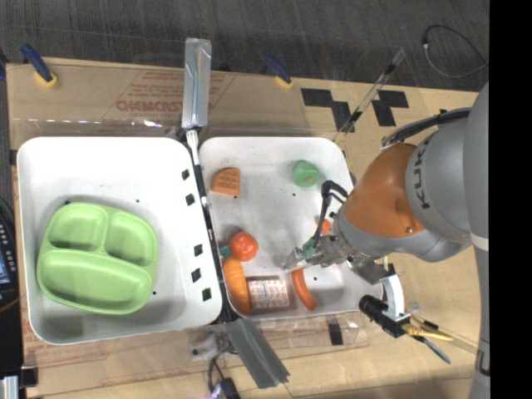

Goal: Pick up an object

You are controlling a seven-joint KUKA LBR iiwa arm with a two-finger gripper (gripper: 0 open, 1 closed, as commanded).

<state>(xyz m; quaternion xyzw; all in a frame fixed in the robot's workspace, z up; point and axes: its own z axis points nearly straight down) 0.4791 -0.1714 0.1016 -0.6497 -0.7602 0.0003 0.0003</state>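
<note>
The right bin (pixel 266 152) holds several objects. A tan waffle-like piece (pixel 225 181) lies near its back left, and a green rounded object (pixel 306 172) sits at the back right. A red tomato-like ball (pixel 243 245) rests by the left wall. An orange jar with a printed label (pixel 259 293) lies on its side along the front wall, with an orange piece (pixel 302 289) at its right end. My gripper (pixel 305 255) is low in this bin, just behind the orange piece and right of the red ball. Nothing shows in its grasp.
The left bin (pixel 50 160) holds a light green divided tray (pixel 98 258). A metal divider strip (pixel 196 81) runs between the bins. The arm's grey and orange wrist (pixel 382 206) overhangs the right bin's right wall. Clamps and cables lie on the cardboard around the bins.
</note>
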